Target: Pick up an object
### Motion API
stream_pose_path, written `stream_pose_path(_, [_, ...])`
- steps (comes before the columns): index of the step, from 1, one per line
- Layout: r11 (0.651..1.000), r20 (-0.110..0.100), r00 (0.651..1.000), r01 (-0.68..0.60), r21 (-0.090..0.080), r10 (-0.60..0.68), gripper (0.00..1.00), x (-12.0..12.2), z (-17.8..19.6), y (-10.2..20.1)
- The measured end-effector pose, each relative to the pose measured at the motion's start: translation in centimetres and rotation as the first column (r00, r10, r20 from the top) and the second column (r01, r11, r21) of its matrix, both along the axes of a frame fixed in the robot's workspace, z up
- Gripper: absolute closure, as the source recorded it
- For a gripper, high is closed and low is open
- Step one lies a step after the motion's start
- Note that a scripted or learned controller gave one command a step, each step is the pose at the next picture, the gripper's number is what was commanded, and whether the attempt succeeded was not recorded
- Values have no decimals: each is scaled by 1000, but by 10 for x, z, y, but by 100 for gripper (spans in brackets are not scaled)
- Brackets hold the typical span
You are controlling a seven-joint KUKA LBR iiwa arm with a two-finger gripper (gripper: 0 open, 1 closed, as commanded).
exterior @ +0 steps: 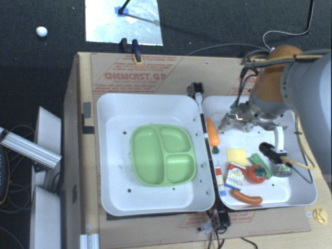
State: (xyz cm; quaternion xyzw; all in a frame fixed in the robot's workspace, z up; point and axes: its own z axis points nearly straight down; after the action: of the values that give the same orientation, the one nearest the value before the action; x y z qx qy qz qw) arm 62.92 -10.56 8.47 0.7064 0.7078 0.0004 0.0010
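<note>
The right bin (307,192) holds an orange carrot (212,132) along its left wall. Further forward lie a yellow slice (237,156), a green piece (258,160) and a red tomato (257,174). Near the front are a small printed carton (234,176) and a reddish sausage (246,196). My gripper (233,120) hangs low over the back of this bin, right of the carrot's top end and behind the yellow slice. Nothing shows in its grasp.
The left bin (114,119) contains a green divided plate (162,154). A thin blue and white stick (220,180) lies by the wall between the bins. The arm's grey body covers the right bin's back right corner.
</note>
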Motion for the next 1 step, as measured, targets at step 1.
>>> stream_pose_path(1, [1000, 1, 1000, -3, 0, 3, 0, 40, 1, 21])
